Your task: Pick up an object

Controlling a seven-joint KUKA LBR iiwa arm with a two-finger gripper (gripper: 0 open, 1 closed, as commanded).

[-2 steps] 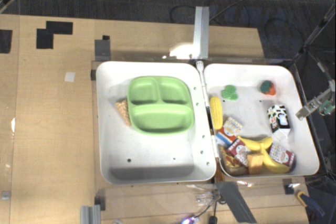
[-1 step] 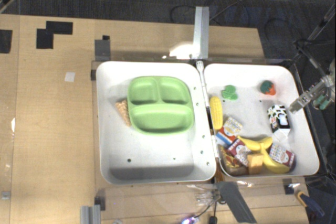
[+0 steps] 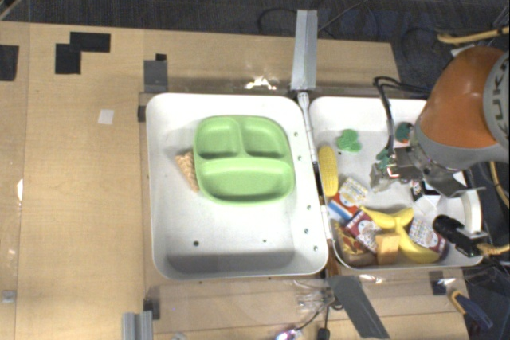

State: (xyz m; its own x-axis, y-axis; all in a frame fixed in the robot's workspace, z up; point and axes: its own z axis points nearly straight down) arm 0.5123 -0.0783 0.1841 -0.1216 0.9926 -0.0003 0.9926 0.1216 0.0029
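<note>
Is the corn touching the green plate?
Apart. In the camera view the green divided plate lies in the left bin, and the corn cob lies in the right bin. The rims between the bins separate them.

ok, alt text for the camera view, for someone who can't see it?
A grey arm with an orange band reaches from the right over the right bin, which holds a corn cob, bananas and small packets. The left bin holds a green divided plate.
</note>
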